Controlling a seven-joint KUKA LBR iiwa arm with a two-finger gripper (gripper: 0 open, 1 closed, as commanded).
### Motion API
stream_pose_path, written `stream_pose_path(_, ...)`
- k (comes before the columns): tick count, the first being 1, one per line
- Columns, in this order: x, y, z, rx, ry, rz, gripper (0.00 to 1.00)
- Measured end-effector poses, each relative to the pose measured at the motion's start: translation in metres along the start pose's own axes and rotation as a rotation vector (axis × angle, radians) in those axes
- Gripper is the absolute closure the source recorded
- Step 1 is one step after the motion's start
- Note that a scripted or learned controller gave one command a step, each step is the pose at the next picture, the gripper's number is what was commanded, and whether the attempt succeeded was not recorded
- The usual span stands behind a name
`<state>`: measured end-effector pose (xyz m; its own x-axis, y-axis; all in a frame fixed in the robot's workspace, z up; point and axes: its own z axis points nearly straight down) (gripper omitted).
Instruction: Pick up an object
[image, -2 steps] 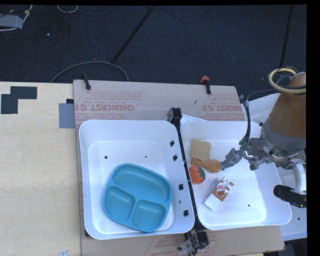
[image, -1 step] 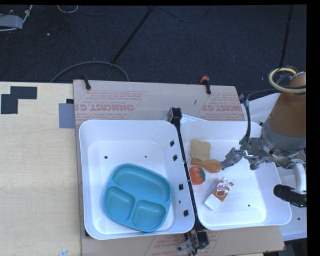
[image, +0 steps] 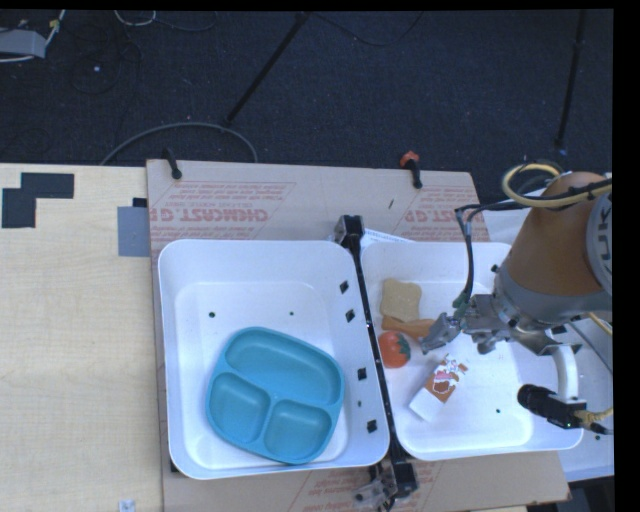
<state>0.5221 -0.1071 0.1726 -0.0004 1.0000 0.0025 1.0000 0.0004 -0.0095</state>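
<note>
The arm (image: 560, 250) reached in from the right over the right bin (image: 500, 435), its orange band bulking large and hiding part of that bin's far right side. Below the band the gripper (image: 440, 335) pointed toward the bin's left half, a tangle of grey metal against the white floor. Whether it was open or closed could not be told; the tip was too small and cluttered to read, and nothing could be seen caught in it.

Just left of the tip lay a small cluster of objects. A tan slice of bread (image: 402, 297) sat near the divider (image: 365, 340) between the bins. Below it an orange, carrot-like piece (image: 410, 325) lay close against the gripper tip, partly covered by it. A red tomato-like toy with a green top (image: 395, 349) rested beside the divider. A small white carton with a red print (image: 438, 389) lay tilted on the floor below the gripper, apart from it.

In the left bin (image: 190, 300) a blue divided plate (image: 275, 394) lay flat, with three compartments.

A dark cylindrical part (image: 548, 405) jutted out low on the right, its nature unclear.
</note>
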Motion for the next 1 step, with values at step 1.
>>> stream_pose_path(1, -0.0006, 0.0008, 0.0641, 0.001, 0.000, 0.000, 0.00)
